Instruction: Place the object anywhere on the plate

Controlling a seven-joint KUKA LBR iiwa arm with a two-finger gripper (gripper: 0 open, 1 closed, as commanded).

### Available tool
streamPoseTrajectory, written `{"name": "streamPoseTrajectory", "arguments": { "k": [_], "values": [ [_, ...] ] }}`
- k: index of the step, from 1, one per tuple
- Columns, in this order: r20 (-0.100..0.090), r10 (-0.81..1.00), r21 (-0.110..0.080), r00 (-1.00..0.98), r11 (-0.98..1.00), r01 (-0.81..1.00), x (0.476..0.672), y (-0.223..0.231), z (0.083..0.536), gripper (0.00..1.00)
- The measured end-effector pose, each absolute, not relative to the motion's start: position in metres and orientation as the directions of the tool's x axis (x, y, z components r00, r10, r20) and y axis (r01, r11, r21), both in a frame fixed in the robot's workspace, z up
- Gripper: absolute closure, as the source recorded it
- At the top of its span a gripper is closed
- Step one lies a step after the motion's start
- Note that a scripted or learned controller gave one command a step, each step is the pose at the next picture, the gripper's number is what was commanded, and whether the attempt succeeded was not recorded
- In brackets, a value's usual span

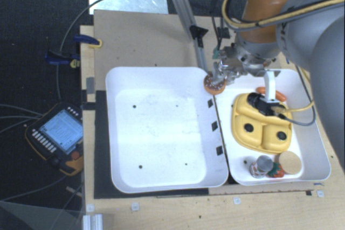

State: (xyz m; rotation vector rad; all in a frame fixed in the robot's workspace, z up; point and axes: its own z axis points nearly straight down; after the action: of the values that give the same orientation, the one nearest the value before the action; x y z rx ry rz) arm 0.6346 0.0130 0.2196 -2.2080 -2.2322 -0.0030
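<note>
the tool [220, 75] hangs over the rim between the two bins, apparently clenched on a small round brown ridged object [214, 85], so the carry step seems in hand, and next it must swing right over the yellow compartmented plate [261, 125].

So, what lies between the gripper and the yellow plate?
Camera view: bare white floor of the right bin; the brown object sits by the gripper.

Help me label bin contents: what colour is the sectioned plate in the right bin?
Yellow; the plate shows clearly in the camera view.
</note>
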Motion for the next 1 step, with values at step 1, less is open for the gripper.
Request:
{"name": "streamPoseTrajectory", "arguments": {
  "k": [1],
  "values": [
    [0.002, 1.000, 0.001, -0.010, 0.010, 1.000, 0.6281, 0.0717, 0.2155, 1.00]
  ]
}}
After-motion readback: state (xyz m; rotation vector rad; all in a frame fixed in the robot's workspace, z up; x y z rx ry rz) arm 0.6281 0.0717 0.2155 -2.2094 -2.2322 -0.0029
